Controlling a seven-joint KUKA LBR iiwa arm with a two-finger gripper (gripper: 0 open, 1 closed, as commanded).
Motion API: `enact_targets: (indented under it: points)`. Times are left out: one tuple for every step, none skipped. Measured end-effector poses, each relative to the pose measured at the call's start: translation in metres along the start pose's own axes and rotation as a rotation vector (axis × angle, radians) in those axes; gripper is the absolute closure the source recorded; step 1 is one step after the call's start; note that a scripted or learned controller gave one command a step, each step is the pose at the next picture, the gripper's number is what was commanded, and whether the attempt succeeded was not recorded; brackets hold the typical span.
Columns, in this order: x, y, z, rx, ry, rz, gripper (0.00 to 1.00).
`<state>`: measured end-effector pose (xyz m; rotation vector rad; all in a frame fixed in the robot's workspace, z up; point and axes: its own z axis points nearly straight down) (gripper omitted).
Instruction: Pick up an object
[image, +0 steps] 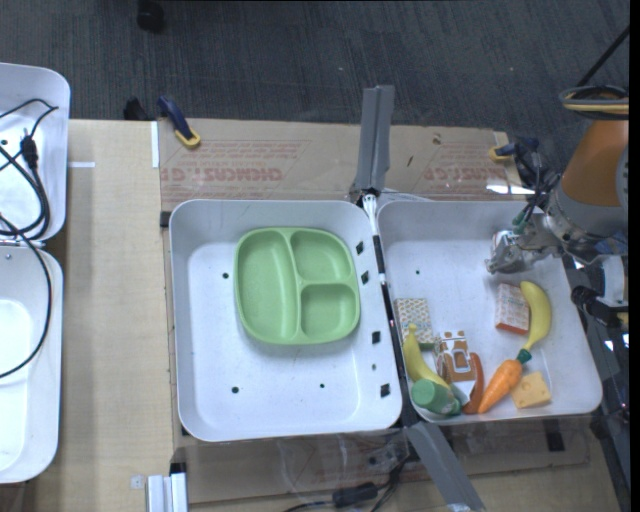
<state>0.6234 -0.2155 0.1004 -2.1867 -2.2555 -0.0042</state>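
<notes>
Hand (508, 252), grip state unclear, hovers over right bin (440, 235) holding 2 bananas (540, 310); left bin (200, 330) holds green plate (297, 285)

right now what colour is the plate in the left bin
Pale green, seen in the camera view: the plate has three compartments.

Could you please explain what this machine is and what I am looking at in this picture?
One camera looks down at a slant on a bench with two shallow white bins. The grey robot arm with an orange band reaches in from the right; its gripper hangs over the right bin, and nothing shows between its fingers. The left bin holds a green divided plate. The right bin holds toy food: two bananas, a carrot, a cheese wedge and some small packets. The arm is meant to pick one up.
</notes>
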Motion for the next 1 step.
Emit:
enact_targets:
  points:
    - [0.0720, 0.0358, -0.1237, 0.004, -0.003, 0.086, 1.00]
